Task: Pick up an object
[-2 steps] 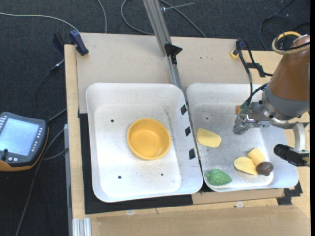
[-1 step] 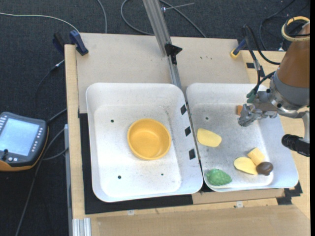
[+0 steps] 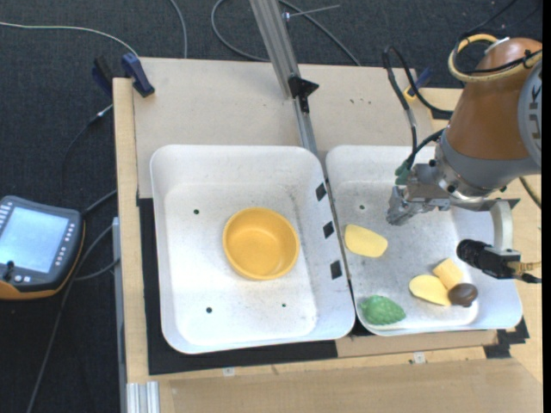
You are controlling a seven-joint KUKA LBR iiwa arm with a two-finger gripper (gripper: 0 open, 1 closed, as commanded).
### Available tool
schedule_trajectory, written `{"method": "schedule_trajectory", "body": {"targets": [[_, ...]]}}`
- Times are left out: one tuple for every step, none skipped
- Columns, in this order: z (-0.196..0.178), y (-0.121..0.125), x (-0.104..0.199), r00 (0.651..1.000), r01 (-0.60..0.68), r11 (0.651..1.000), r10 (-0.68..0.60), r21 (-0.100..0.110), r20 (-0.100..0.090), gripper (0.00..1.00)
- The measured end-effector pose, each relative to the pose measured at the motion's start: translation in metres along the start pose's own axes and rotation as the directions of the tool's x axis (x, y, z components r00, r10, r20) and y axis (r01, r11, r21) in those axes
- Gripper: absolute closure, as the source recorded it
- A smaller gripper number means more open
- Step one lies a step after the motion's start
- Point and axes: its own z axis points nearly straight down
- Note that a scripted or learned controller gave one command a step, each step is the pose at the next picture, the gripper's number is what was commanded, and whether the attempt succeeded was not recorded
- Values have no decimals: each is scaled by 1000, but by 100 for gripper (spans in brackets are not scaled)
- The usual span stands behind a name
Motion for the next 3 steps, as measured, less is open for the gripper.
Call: {"method": "schedule_trajectory", "body": {"targets": [[-6,12,58,1000,2,1000,-2,-1,0,100],[-15,12,111,1000,1,1000,-1,-1,0,100],[-2,10,157,1000,0,1000,0,0,1,100]]}}
